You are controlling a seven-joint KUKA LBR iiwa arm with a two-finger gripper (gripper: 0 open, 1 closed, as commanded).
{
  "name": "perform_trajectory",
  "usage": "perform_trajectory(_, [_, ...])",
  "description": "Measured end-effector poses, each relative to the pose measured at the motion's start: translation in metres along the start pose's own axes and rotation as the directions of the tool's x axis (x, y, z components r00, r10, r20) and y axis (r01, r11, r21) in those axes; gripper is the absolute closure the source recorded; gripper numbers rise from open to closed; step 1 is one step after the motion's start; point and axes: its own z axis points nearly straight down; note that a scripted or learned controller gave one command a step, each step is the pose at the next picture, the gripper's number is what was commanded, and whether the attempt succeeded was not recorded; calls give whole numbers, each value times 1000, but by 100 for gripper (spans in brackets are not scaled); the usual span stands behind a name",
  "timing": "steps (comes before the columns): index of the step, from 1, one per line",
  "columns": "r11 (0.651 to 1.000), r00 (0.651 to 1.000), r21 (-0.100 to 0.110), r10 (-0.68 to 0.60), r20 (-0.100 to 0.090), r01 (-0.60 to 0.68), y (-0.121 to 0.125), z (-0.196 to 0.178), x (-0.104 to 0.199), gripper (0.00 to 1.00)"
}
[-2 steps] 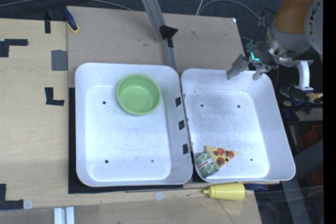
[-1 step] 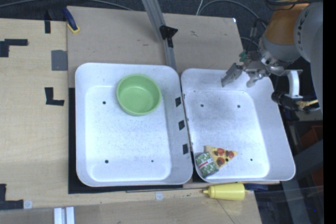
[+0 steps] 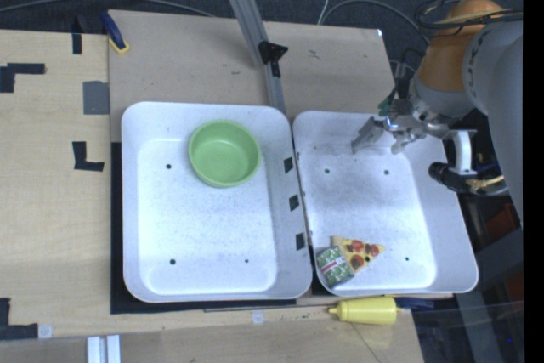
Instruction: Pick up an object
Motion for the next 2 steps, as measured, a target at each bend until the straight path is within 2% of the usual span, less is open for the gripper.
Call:
perform_trajectory(1, [1000, 1000, -4, -1, 1, 1, 0, 42, 1, 0])
perform_trajectory(2, [1000, 1000, -4, -2, 1, 2, 0, 31, 1, 100])
